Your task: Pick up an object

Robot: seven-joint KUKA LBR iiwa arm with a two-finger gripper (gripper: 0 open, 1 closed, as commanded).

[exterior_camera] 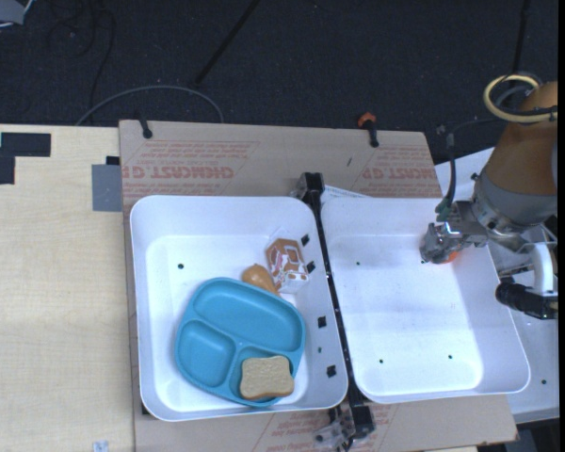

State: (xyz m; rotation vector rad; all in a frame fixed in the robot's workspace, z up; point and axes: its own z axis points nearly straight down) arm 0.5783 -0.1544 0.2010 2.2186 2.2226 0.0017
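I find the tabletop (pixel 47 290) bearing two bins. The right bin (pixel 424 365) lies under the pincer (pixel 439 245), which hovers at its upper right; whether it is spread or pressed together I cannot tell. All candidates sit in the left bin (pixel 155 252), well to the pincer's left, so I judge no pick begun. Largest is a blue divided tray (pixel 228 332), carrying a tan bread slice (pixel 266 377). A clear packet (pixel 285 260) and small orange piece (pixel 258 276) lie just beyond it.

Two bins (pixel 160 252), one tray (pixel 221 332), three small items (pixel 266 377).
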